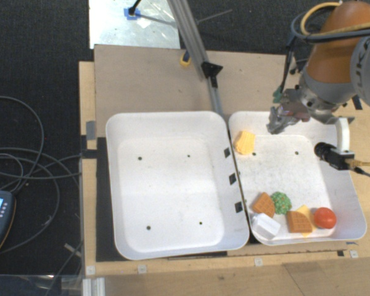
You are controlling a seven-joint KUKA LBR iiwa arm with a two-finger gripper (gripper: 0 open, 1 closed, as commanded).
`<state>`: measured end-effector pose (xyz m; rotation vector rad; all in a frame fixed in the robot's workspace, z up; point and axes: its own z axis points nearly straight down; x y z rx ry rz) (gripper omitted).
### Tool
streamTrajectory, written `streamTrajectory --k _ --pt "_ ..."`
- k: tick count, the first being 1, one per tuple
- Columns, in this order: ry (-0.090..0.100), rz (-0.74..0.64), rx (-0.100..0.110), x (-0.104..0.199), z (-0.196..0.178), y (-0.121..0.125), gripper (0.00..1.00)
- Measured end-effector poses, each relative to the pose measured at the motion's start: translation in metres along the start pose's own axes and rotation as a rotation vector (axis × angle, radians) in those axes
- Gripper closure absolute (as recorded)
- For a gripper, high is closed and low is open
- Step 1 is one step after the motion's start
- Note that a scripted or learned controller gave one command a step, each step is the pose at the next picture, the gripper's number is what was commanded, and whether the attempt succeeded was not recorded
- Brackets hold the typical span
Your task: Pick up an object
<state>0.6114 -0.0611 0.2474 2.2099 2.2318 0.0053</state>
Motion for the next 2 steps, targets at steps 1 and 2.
streamTrajectory --k 1,2 --pt "0.0 0.0 0.002 0.047 0.01 0.008 1.0" --pt "0.001 0.0 0.003 0.099 0.02 0.006 1.0"
